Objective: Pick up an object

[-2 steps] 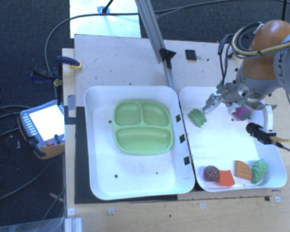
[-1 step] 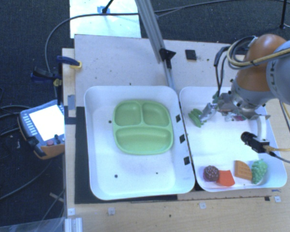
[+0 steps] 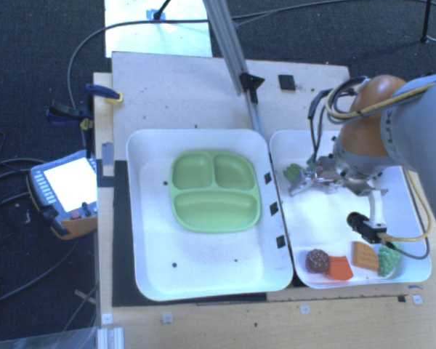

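The arm comes in from the right, its grey bulk and orange band (image 3: 374, 93) hunched over the right bin (image 3: 414, 195), wrist bent down so the gripper (image 3: 305, 180) sits low at the bin's upper left part, pointing toward the divide between the two bins. Yellow and black cables loop around the wrist and trail down past a small black fitting (image 3: 365, 227) below and to the right of the claw. Whether the claw is open or closed I cannot tell — the metal parts blur together from here. A small green object (image 3: 293, 171) lies right at the claw's tip, just up and left of it, seemingly touching, though I can't see it between anything. Well below the claw, along the bin's near edge, sit a dark round piece (image 3: 317, 260), an orange wedge (image 3: 340, 268), a tan square (image 3: 365, 256) and a green lump (image 3: 389, 260). Off to the claw's left, in the left bin (image 3: 203, 267), rests a green divided plate (image 3: 214, 192).
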Available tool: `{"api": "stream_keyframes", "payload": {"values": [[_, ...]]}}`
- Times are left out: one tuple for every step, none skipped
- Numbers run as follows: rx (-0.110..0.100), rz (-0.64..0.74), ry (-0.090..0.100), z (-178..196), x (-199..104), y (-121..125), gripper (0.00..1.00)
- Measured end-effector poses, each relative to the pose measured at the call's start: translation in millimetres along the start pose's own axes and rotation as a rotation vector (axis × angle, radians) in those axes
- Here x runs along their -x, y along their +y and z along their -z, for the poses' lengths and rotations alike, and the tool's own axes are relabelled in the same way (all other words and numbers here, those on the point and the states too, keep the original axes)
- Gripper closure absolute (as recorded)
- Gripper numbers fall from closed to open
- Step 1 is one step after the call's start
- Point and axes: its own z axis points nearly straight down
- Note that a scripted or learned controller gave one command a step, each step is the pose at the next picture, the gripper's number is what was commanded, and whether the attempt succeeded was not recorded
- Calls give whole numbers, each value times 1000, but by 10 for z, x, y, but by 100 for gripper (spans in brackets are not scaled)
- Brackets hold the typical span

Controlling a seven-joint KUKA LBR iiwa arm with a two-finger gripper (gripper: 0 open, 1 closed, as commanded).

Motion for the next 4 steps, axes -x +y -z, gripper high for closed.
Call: {"api": "stream_keyframes", "payload": {"values": [[4, -1, 0, 9, 0, 13, 0], [11, 0, -1, 131, 3, 33, 100], [9, 4, -1, 711, -20, 149, 100], [7, 5, 0, 1179, -89, 140, 100]]}}
